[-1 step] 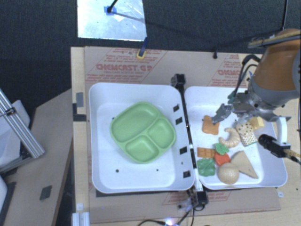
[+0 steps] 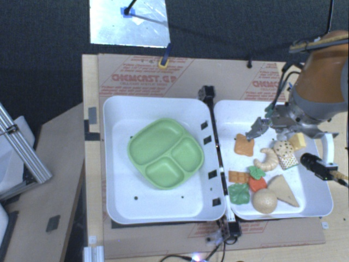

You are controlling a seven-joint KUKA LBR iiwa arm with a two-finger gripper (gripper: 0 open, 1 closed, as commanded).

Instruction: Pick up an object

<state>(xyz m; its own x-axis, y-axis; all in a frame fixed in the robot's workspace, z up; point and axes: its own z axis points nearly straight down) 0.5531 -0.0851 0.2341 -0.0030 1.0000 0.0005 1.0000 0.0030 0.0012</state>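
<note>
Grey KUKA arm with orange band (image 2: pixel 326 75) reaching in from the right, over the right bin. Two shallow white bins side by side on a brown board: left bin (image 2: pixel 117 201) bearing a pale green three-compartment plastic tray (image 2: pixel 166 153); right bin (image 2: pixel 322 203) bearing a huddle of toy foods.

Two-finger gripper (image 2: pixel 254 132) low over the right bin's upper left part, tips pointing down and left. Fingers narrow, nothing seen between them.

Likely target: flat orange cracker-shaped piece (image 2: pixel 244 146), just below and slightly left of the fingertips, roughly square, no strong long axis. Probably a short drop needed, fingers widened first.

Close neighbours to the right and below: tan croissant-shaped toy (image 2: pixel 267 160), dotted beige cracker block (image 2: pixel 284 153), yellow cheese-like cube (image 2: pixel 297 141). Farther down: tan wedge (image 2: pixel 284 190), round beige ball (image 2: pixel 264 200), small orange waffle-like piece (image 2: pixel 238 177), green leafy bits (image 2: pixel 238 194), red piece (image 2: pixel 257 183).

Bin floor smooth and white. Bare floor left of and above the orange piece; crowding on the croissant side.
</note>
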